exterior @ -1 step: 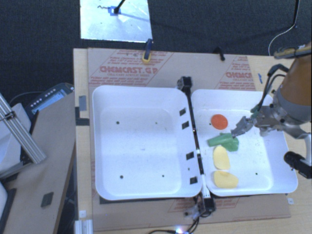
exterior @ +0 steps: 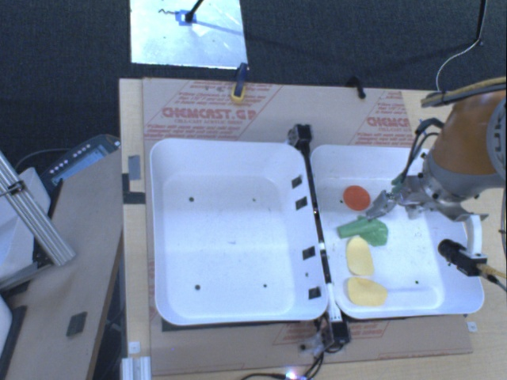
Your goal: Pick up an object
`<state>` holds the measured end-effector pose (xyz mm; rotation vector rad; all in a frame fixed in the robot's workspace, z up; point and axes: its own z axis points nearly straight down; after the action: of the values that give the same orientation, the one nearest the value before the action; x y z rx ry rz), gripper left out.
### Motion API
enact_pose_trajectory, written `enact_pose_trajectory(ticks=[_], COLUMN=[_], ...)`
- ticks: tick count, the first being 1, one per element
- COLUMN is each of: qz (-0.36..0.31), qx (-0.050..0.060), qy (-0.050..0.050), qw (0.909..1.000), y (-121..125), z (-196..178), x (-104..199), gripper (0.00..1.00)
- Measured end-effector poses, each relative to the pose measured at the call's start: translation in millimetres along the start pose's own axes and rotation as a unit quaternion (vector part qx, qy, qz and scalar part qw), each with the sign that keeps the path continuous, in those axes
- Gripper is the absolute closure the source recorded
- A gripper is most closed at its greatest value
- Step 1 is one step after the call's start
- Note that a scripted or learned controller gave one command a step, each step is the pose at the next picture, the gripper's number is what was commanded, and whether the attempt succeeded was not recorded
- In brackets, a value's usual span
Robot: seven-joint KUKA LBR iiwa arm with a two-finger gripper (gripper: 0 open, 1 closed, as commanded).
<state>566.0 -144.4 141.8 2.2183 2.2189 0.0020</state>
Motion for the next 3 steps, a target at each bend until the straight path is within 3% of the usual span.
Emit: enact_pose_trajectory(ticks=[1,2,3], qz=[-0.003,0.001,-0.004], qx=[0.002,0.003,-0.002], qy=[0.002,0.001,0.001], qw=[1.0000,1.0000,1.0000], y=[7,-35,36], z=[60,58,56], x=[30,-4,20], gripper=[0.00,0.00,0.00])
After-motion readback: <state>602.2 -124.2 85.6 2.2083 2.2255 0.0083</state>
